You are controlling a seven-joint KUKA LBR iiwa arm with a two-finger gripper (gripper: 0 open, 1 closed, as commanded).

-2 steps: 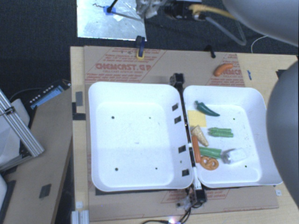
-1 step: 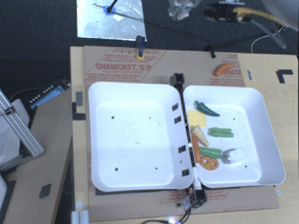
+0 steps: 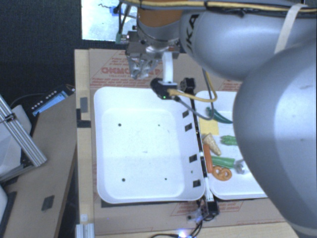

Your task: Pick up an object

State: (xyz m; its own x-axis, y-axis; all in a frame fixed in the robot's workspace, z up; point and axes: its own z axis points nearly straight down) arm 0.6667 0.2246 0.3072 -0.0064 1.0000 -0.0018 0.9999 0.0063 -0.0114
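On the left, a shallow white plastic bin (image 3: 106, 148) lay flat on the brown cardboard sheet (image 3: 106, 66) that covered the counter. A few small dark dots marked its floor.

Above the far edge of that bin hung the grey metal jaws (image 3: 140, 69) of the arm. They pointed down at the cardboard, not into either bin. They were blurred, so I cannot tell if they were spread or pressed together. Nothing could be seen between them. The big grey arm with the orange band (image 3: 257, 58) filled the top and right of the view. A yellow cable (image 3: 198, 98) hung down from it near a small black box (image 3: 161, 88).

A row of black clips (image 3: 193, 157) ran between the two bins.

On the right sat a second shallow white plastic bin (image 3: 233, 192), partly hidden by the arm. The little toy foods lay in it, close together near its left wall. A dark green curved piece (image 3: 218, 116) lay at the far end. Just in front of it was a flat pale yellow square (image 3: 210, 127). A bumpy cream corn cob (image 3: 213, 144) pointed toward the front right. An orange carrot stick (image 3: 208, 158) had its long side running from far to near, beside the left wall. Two green pieces (image 3: 227, 140) lay across, left to right. An orange pretzel ring (image 3: 223, 174) lay closest to the front.
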